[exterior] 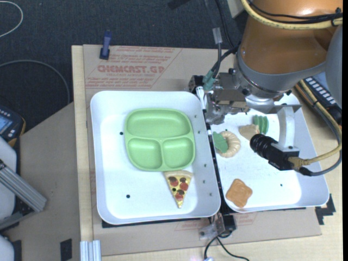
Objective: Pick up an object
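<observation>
On the bench, the left bin (103, 162) holds a green divided plate (160, 139) with a toy pizza slice (179, 187) just near of it. Right bin (312, 192): a green-frosted toy doughnut (227, 143) lies at its left wall, a tan toy biscuit (238, 192) at the near edge, and a tan and green piece (255, 127) sits partly under the arm. Gripper (217, 110) hangs at the far left of this bin; jaw state cannot be told. Judgement: the doughnut is the likeliest target, lying just near of the gripper; being round, it offers no long axis.
</observation>
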Controlling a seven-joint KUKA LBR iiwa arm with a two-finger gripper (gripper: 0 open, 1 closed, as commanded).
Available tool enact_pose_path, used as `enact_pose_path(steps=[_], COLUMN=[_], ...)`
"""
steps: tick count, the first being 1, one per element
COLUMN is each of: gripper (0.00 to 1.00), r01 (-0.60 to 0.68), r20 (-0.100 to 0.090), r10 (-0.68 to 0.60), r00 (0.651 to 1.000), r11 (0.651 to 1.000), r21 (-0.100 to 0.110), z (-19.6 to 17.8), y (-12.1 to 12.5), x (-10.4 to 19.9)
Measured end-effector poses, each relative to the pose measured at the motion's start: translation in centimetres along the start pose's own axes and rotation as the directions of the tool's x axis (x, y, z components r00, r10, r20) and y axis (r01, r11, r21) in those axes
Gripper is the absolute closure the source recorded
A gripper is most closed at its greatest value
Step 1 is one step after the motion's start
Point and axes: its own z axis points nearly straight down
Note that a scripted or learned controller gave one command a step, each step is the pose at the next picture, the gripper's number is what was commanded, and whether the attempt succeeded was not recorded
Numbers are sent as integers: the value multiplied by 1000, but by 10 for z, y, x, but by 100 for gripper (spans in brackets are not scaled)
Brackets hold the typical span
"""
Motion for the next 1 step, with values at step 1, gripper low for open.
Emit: enact_pose_path(steps=[1], gripper=[100], r01=[-4], r20=[3], r10=[4], r00=[1000], r11=[1000], r21=[14], z=[58], y=[-15], x=[-2])
